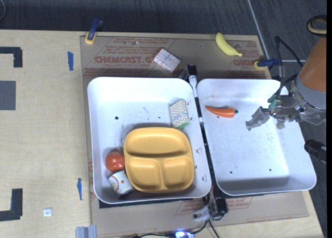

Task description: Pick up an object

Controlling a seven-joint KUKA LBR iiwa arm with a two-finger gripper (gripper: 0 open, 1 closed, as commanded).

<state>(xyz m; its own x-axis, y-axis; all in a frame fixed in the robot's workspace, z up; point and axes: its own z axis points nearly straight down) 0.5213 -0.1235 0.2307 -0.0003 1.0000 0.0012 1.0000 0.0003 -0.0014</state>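
Camera view: gripper (256,122) over right bin (290,180), fingers look spread, nothing between them. Carrot (220,111) lies just left of it near bin's top edge — apart from fingertips. Left bin (101,128) holds yellow tray (158,159), tomato (114,161).

We see arm (316,76) cut by right edge, only orange band and wrist in frame. Fingers (255,122) too blurred for us to tell open or closed. Yellow divided tray (157,159) hides part of red ball (114,160) and part of small white-and-orange object (120,182), which we cannot identify. Print on patterned card (179,112) and on small box (166,59) too small for us to read. Yellow ring (317,24) clipped at right edge. Cables (207,216) run off bottom edge.
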